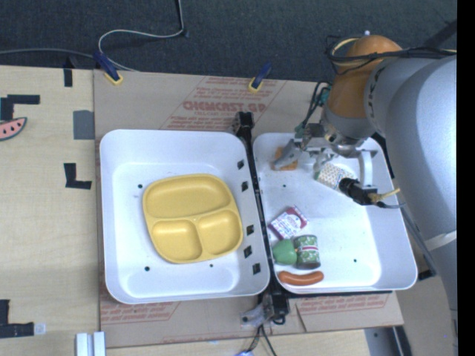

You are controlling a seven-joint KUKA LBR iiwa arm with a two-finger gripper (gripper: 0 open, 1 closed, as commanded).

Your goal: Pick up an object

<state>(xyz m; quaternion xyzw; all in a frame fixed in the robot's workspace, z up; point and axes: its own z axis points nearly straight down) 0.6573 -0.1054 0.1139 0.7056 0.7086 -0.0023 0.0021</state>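
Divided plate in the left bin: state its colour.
Yellow, plain; the divided plate shows best in the camera view.

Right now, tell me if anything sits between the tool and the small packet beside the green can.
Nothing visible does. The tool is at the right bin's far end; bare white floor runs to the small packet, left of the arm's black cable.

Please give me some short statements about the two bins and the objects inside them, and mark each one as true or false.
1. The yellow divided plate lies in the left bin. True.
2. The hot dog lies at the far end of the right bin. False: it lies at the near edge.
3. The green can lies beside the green ball. True.
4. The hand is over the left bin. False: it is over the far part of the right bin.
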